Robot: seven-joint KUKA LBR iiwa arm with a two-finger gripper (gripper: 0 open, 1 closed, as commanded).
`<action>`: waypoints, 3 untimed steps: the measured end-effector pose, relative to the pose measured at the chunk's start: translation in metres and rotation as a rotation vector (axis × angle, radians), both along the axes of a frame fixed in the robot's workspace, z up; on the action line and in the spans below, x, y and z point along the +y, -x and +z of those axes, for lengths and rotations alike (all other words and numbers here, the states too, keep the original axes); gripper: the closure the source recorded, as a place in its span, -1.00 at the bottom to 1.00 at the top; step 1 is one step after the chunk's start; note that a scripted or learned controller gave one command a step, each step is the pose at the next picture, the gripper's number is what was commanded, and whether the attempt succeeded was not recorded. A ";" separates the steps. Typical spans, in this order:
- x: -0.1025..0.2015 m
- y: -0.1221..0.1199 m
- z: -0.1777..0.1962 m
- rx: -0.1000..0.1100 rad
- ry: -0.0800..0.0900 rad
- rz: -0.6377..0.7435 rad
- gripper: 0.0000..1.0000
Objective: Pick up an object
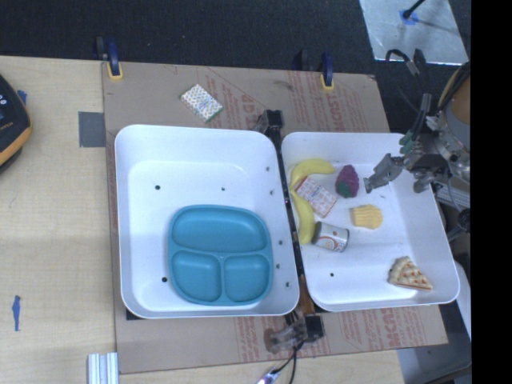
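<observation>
At the frame's right edge the gripper [398, 174] hovers over the right bin [448, 250], jaws spread apart and grasping nothing. Left of it lie a purple fruit [346, 181], yellow block [367, 216], banana [304, 194] and can [331, 236].

A robotics lab bench: cardboard sheet [240, 86] held by blue clamps [114, 61] at eleven and twelve o'clock, two white bins [132, 158] at centre, toy food [367, 216] toward three o'clock, cables [288, 350] at six.
</observation>
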State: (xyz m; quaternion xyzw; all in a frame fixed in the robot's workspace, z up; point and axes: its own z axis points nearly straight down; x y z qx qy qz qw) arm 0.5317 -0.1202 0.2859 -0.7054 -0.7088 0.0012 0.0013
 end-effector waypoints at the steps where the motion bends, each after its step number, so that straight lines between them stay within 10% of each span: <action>1: -0.023 -0.043 -0.176 0.000 0.001 -0.001 -1.00; 2: -0.031 -0.108 -0.194 -0.001 0.000 -0.001 -1.00; 3: -0.032 -0.108 -0.183 0.000 0.000 0.000 1.00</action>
